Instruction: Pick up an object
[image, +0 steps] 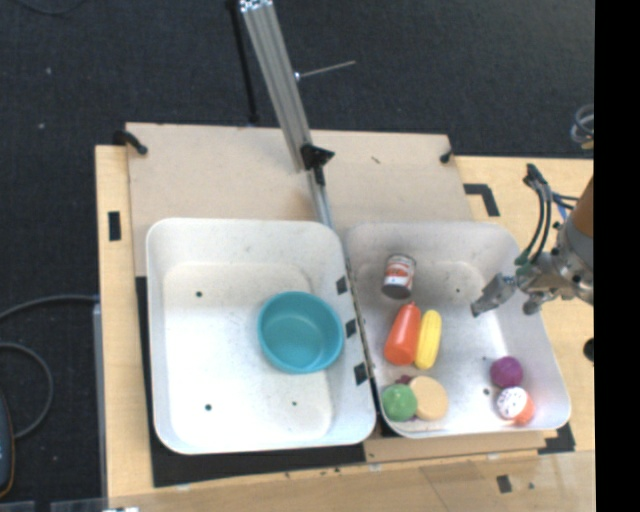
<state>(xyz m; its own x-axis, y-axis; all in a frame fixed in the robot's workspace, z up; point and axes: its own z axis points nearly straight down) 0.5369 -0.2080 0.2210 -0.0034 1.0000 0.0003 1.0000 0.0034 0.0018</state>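
Observation:
The right bin (470, 245) holds several small objects: a small can (398, 275) near its back, and an orange piece (403, 333) lying beside a yellow one (429, 338) in the middle. A green ball (399, 402) and a tan disc (431, 397) sit at the front left. A purple ball (506, 372) and a white-and-red speckled piece (513, 403) sit at the front right. My gripper (503, 303) hangs over the right bin's right side, open, with nothing between its fingers. It is above and behind the purple ball.
The left bin (200, 260) holds a blue bowl (300, 332) near its right wall. A slanted metal post (285, 95) rises from behind the bins. Cables (540, 215) trail along the arm at the right edge.

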